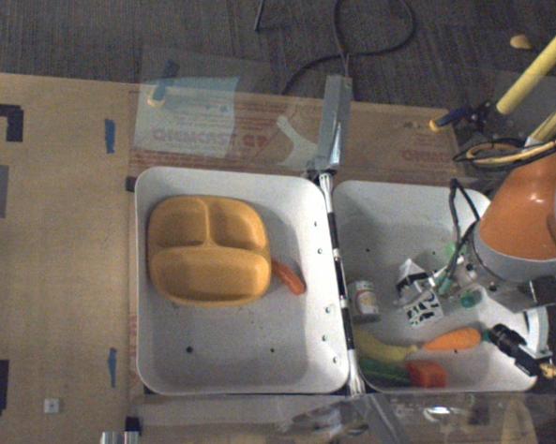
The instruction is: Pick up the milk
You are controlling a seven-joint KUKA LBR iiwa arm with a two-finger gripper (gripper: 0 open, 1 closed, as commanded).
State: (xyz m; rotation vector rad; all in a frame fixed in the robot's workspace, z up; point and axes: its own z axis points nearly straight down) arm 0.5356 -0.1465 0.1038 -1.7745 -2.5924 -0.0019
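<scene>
**Arm over the right bin, milk beneath its wrist**

The grey arm (527, 222) with its orange band reaches in from the right and hangs over the right bin (391, 209). Its end effector (453, 283) sits low among cables, just beside the milk (422, 298), a small white carton with black print lying tilted near the bin's middle; whether they touch, and whether the end effector is apart or together, I cannot tell. Left of the carton stands a small jar (364, 298). Nearer lie a banana (388, 348), an orange carrot (452, 340), a red item (427, 373) and something green (382, 369). The left bin (242, 355) on the worktop holds a yellow divided tray (208, 250) with a second carrot (289, 277) touching its right edge.
</scene>
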